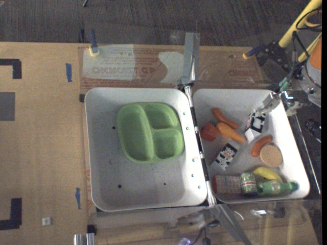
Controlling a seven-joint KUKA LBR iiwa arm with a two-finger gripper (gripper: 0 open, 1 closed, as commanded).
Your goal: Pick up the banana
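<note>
The banana (267, 174) lay untouched at the right bin's (302, 180) near edge, beside a green bottle (270, 188). Farther back, the gripper (269, 102) hovered, finger state unclear; approach step, needing descent toward the banana.

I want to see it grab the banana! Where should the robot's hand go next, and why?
Probably toward the near end of the right bin, to above the banana. The gripper is by the bin's far right corner, over a black-and-white carton, while the banana lies near the front, tucked between a tan round lid and a green bottle.
</note>
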